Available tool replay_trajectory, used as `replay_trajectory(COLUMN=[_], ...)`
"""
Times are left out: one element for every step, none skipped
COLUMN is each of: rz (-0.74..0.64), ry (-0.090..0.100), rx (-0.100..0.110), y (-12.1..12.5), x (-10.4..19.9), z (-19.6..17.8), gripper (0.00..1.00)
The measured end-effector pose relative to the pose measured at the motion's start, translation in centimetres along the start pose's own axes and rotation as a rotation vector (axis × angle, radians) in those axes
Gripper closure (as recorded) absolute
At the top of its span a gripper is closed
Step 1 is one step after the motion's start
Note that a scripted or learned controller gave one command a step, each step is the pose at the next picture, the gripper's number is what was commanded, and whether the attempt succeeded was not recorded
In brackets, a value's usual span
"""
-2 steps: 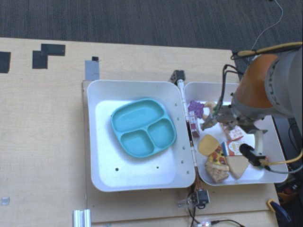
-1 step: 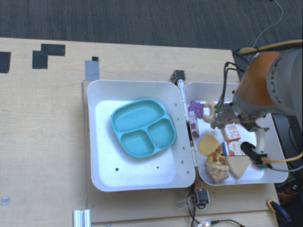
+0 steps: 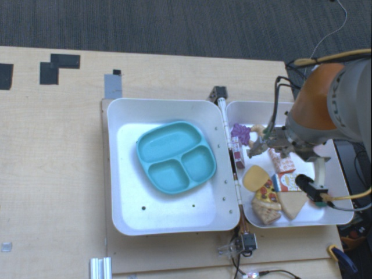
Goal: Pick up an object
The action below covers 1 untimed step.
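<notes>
The right bin (image 3: 343,217) holds several small items. A purple grape bunch (image 3: 240,133) lies at its left wall, with a yellow round piece (image 3: 256,178) below it. Toward the front are a patterned pizza-like slice (image 3: 266,207) and a tan wedge (image 3: 292,203). A red and white carton (image 3: 284,164) sits mid-bin. My gripper (image 3: 266,144) hangs low over the bin's upper left part, between the grapes and the carton. I see nothing lifted off the bin floor.
The left bin (image 3: 125,214) holds a blue three-part plate (image 3: 174,156). A ridge (image 3: 229,156) divides the two bins. My grey arm with its orange band (image 3: 317,100) covers the right bin's back right. Cables (image 3: 340,197) run along its right rim.
</notes>
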State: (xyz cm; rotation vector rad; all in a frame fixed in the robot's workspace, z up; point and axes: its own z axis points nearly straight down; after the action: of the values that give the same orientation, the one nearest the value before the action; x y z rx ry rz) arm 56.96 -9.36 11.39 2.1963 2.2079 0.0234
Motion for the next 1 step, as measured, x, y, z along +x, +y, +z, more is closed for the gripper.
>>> replay_trajectory(rz=[0.002], ry=[0.005], rx=[0.012], y=[-5.83], x=[0.16], z=[2.29], gripper=[0.00])
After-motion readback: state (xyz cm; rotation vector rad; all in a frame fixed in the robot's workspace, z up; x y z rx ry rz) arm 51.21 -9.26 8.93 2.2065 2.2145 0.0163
